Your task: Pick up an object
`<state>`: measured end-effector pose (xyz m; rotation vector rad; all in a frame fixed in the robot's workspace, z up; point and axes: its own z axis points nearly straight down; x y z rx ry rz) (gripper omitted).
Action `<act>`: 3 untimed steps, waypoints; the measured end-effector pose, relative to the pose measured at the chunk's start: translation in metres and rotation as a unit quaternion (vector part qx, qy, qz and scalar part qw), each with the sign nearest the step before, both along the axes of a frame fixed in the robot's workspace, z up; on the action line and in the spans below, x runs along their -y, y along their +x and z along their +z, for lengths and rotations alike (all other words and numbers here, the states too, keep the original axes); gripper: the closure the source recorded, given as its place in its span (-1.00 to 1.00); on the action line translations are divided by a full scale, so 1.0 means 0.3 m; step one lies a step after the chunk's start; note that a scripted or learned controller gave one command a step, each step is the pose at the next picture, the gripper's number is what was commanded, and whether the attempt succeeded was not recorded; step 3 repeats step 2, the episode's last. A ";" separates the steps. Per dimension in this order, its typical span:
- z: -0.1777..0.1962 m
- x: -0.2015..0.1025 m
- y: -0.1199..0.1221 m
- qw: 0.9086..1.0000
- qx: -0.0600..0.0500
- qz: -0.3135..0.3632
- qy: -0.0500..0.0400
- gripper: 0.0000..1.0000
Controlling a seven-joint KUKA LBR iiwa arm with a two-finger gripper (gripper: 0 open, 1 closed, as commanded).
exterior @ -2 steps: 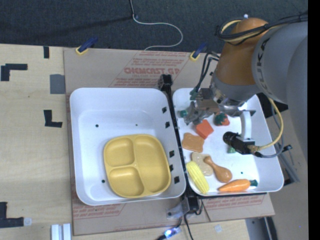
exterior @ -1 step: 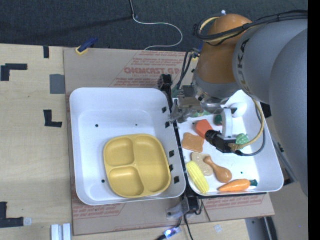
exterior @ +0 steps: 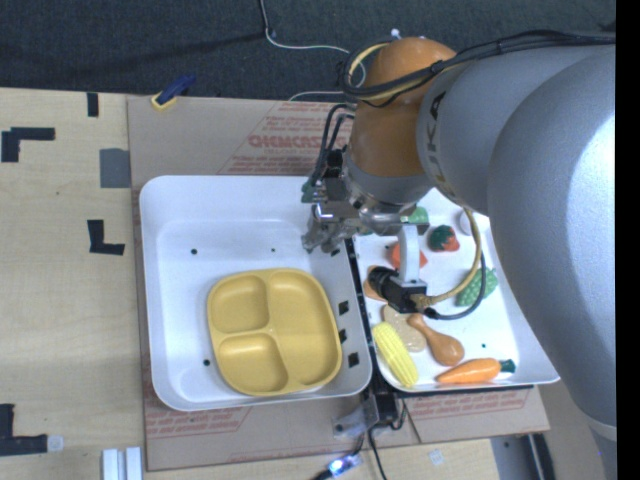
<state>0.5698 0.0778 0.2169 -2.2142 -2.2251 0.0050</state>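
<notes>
Claw hovering by the plate, nothing being lifted yet.
The yellow plate (exterior: 272, 330) is lying flat in its white bin (exterior: 160, 298) and, to my eye, is offering the nearest pick. The claw (exterior: 322, 230) is hanging just beyond the plate's far right corner, and I cannot tell whether it is open or closed. Doing this well means coming down astride the plate's raised rim, not its flat middle. The corn (exterior: 395, 353) and carrot (exterior: 468, 371) are lying to the plate's right.
</notes>
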 end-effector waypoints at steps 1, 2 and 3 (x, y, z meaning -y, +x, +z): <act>0.032 -0.028 -0.021 1.000 0.001 -0.001 0.000 1.00; 0.049 -0.034 -0.006 1.000 0.001 -0.001 0.000 1.00; 0.049 -0.034 -0.006 1.000 0.001 -0.001 0.000 1.00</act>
